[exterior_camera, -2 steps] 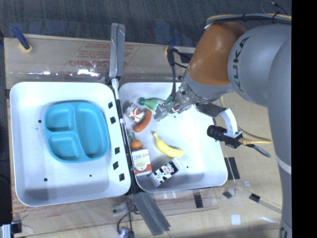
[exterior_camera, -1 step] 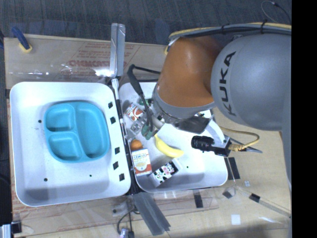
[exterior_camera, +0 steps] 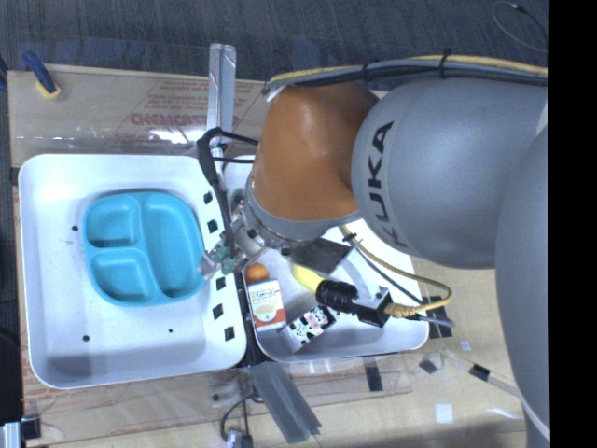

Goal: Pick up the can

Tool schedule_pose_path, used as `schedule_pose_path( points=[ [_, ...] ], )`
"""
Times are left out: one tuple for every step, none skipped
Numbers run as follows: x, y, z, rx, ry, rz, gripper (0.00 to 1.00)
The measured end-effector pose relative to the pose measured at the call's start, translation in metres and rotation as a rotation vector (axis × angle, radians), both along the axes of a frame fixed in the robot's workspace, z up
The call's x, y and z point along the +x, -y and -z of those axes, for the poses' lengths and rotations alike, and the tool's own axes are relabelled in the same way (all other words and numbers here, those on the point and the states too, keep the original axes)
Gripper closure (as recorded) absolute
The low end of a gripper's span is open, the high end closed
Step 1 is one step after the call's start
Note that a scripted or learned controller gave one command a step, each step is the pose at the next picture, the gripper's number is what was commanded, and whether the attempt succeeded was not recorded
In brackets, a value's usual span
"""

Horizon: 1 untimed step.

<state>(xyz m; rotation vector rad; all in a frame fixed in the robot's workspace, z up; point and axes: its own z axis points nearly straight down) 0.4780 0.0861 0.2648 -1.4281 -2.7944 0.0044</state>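
Gripper (exterior_camera: 222, 258) at the divider between the bins, opening cannot be judged | can (exterior_camera: 266, 304) lies in the right bin (exterior_camera: 410, 336), just beside the wall | advice: descend centered over can, clear of the wall.

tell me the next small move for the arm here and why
Probably lift clear and re-aim. The gripper sits over the divide between the bins, beside the blue tray, while the can-like item with the orange top lies in the right bin, just below it. Nothing shows between the fingers.
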Motion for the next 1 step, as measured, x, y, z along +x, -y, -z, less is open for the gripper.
schedule_pose_path(
  points=[
    [0.0019, -0.0275, 0.0456, 0.0, 0.001, 0.002, 1.0]
  ],
)
